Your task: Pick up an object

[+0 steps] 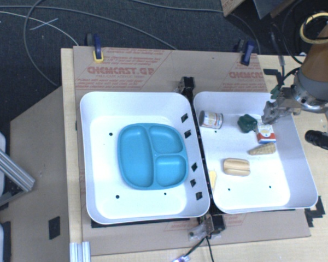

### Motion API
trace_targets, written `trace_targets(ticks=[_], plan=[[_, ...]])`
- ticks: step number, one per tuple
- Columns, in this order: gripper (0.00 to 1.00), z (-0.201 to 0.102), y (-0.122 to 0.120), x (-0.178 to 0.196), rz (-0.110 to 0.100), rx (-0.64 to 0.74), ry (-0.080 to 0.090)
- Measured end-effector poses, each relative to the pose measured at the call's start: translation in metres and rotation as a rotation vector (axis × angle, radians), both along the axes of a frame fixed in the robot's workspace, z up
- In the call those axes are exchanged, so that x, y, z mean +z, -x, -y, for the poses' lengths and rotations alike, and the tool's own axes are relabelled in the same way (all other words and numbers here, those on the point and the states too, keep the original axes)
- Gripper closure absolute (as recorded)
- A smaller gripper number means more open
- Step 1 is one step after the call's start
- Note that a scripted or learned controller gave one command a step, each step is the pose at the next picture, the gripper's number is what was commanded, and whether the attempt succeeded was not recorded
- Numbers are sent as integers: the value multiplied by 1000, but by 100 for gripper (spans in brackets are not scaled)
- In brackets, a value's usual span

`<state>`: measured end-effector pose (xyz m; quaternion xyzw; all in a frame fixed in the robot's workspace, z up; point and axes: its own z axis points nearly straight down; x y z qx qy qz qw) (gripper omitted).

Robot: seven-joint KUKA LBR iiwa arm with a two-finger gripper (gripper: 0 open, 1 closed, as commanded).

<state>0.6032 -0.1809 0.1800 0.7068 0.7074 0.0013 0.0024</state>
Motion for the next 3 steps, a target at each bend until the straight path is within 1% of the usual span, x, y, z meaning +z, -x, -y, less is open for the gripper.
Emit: trace_targets(ticks=[1, 2, 3], plan=[[100, -2, 1, 65, 4, 1, 1], [100, -2, 0, 87, -1, 1, -1], [100, -52, 1, 72, -8, 5, -4]])
